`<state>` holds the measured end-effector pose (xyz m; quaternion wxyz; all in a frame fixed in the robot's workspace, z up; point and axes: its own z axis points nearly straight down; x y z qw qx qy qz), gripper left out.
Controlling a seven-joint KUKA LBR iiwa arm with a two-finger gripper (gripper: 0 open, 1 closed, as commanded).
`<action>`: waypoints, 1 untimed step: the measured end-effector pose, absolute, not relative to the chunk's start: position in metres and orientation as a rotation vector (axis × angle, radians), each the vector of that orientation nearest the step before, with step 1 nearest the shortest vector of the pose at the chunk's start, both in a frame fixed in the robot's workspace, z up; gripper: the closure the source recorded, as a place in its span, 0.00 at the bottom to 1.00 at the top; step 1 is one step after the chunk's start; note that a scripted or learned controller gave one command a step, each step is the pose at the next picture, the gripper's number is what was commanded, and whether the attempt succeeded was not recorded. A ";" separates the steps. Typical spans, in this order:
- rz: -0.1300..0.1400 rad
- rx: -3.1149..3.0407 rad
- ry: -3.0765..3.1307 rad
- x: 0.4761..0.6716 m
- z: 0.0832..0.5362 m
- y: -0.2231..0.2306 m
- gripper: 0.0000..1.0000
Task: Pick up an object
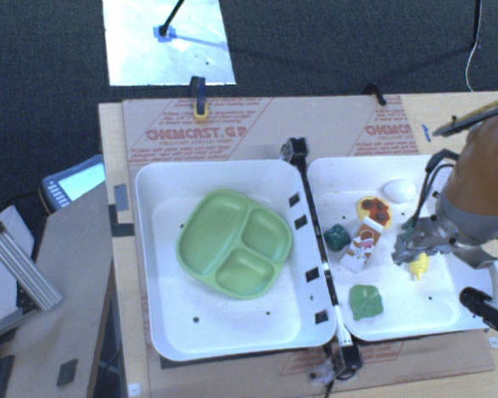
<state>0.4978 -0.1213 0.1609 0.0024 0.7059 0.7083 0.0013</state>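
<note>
Two shallow white plastic bins sit side by side on a tan board printed with red lettering (227, 127), with a black clip strip running down the seam between them.

The left bin (169, 327) holds just one thing: a glossy light-green plastic divided plate (233, 243) with rounded corners and three compartments, sitting about mid-bin and turned a bit skew to the walls.

The right bin (411, 323) has six small items that I can count. A dark green chunky block-ish piece (337, 236) lies close to the bin's left wall. Just beside it is a small white carton-like box with red print (362, 245), tilted. Above that is a flat red and yellow round-ish toy (375, 211), and further toward the back edge a smooth white egg-shaped object (399, 191). Near the front edge there's a soft-looking light-green lumpy leaf-shaped piece (366, 300). Last one is a small yellow plastic object (419, 266), towards the right half of the bin.

The grey arm with its big orange band (485, 169) comes in over the bin's right side, and the two-finger gripper (412, 250) is right down on top of that yellow piece. Whether the claw is clenched or released I honestly cannot tell; the metal parts blur together there, and the yellow piece just peeks out underneath.
</note>
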 end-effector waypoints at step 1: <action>0.006 2.212 2.221 0.493 0.221 -0.126 1.00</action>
